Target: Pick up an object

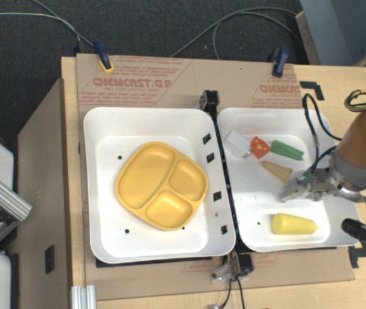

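The right bin (250, 237) holds a yellow bottle-shaped object (292, 224) near its front. A green piece (287, 150) and a red piece (259, 147) lie at the back, with a translucent white piece (237, 143) to their left. A tan cone (276, 170) rests in the middle. My gripper (294, 189) hangs low over the right bin, just right of the cone and above the yellow object, its grey fingers (288, 192) spread with nothing between them.
The left bin (99, 237) holds a yellow divided plate (161, 185). The arm with its orange band (363, 143) enters from the right over the right bin's rim. Black clips (209, 99) sit along the divider between the bins.
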Controlling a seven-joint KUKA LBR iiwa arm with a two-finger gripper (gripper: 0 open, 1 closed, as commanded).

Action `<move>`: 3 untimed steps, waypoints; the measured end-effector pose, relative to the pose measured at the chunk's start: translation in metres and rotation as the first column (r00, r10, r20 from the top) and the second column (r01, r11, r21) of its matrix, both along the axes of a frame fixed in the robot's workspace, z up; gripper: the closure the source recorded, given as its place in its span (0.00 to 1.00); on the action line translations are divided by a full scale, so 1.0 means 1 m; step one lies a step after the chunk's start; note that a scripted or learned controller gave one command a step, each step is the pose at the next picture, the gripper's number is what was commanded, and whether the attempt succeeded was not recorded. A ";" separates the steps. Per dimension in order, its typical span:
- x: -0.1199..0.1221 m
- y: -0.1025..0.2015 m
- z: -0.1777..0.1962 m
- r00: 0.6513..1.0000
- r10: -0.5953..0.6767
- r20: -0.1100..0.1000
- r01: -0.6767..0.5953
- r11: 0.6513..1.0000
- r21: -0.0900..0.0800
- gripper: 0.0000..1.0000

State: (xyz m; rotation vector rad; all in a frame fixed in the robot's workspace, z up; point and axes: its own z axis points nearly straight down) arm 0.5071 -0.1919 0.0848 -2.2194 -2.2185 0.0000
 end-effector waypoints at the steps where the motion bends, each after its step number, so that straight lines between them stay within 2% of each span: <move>1: 0.001 0.000 0.011 1.000 0.000 0.003 0.000 1.000 0.000 1.00; 3: 0.002 0.005 0.110 1.000 0.002 0.009 -0.002 1.000 -0.005 1.00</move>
